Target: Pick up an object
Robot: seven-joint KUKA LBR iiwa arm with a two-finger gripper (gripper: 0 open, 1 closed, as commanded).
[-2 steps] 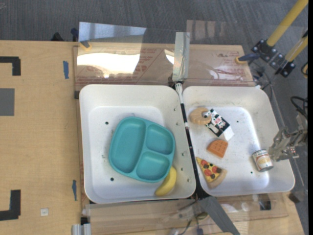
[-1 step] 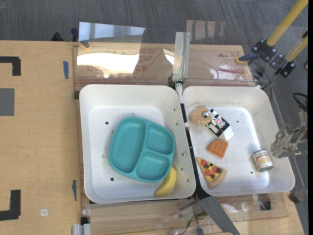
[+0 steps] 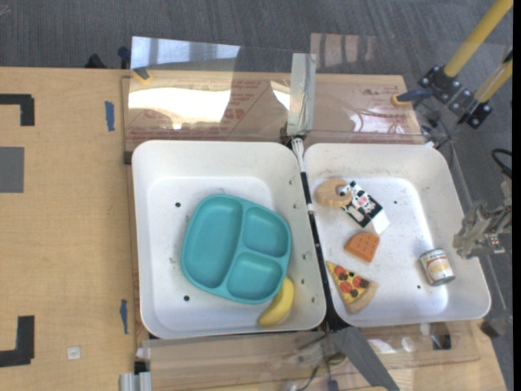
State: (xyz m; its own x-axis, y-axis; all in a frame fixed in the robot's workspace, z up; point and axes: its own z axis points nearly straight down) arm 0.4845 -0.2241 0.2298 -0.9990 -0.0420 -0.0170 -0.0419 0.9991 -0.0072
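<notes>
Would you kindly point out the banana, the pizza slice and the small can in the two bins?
banana (image 3: 278,304): camera view, middle of its curved yellow body, in the left bin.
pizza slice (image 3: 352,286): camera view, its red topped centre, in the right bin.
small can (image 3: 437,267): camera view, its side label, in the right bin.

The gripper (image 3: 482,235) hangs at the desk's right edge, roughly midway between its far and near corners, a pale grey, blurred shape reaching in from the right, too indistinct to tell its pose.
</notes>
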